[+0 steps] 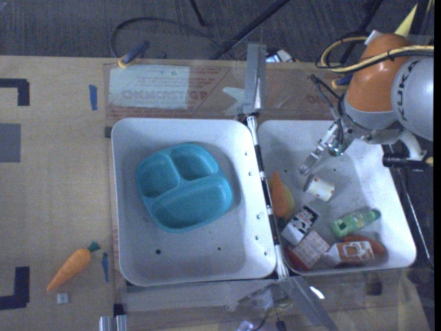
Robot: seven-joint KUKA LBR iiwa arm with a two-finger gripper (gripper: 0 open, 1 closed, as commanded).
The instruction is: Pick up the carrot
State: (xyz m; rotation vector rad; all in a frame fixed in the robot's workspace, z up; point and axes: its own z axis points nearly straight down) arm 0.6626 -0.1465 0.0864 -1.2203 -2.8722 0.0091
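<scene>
An orange carrot (69,268) with a green top lies on the wooden bench, outside the bins, at the lower left. A second orange, tapered thing (280,194), perhaps another carrot, rests against the left wall of the right bin (289,138). My gripper (311,163) hangs over the upper middle of the right bin, pointing down and to the left. It is just above a small white cylinder (319,187) and a short way to the right of the orange thing. Nothing shows in its grasp.
The left bin (138,254) holds a blue divided plate (183,185). Along the right bin's front lie a small black-and-white box (300,223), a red-and-white carton (346,251) and a green bottle (355,221). A metal divider (253,81) stands behind the bins.
</scene>
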